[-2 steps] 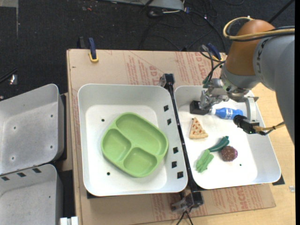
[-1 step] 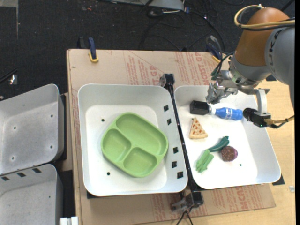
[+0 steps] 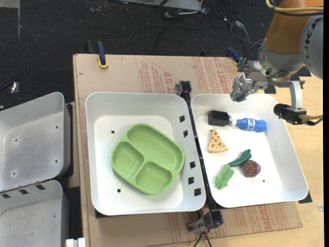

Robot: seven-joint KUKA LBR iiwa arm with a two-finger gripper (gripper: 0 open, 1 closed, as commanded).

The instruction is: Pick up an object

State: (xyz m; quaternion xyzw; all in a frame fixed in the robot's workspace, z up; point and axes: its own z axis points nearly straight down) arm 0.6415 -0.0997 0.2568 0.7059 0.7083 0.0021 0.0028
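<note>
In the right bin [image 3: 288, 184] the black-capped blue bottle [image 3: 241, 122], pizza slice [image 3: 216, 141], green vegetable [image 3: 230, 169] and dark red ball [image 3: 251, 168] lie in the middle, with bare floor near the front wall; the green tray [image 3: 148, 158] takes most of the left bin [image 3: 103, 112]

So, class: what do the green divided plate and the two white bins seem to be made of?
Green divided plate: probably moulded plastic, matte, with an even colour, soft rounded ridges and no sharp glare.

Left bin and right bin: likely thin formed plastic, smooth and slightly glossy, with rounded corners and curled rims; painted metal cannot be ruled out.
</note>
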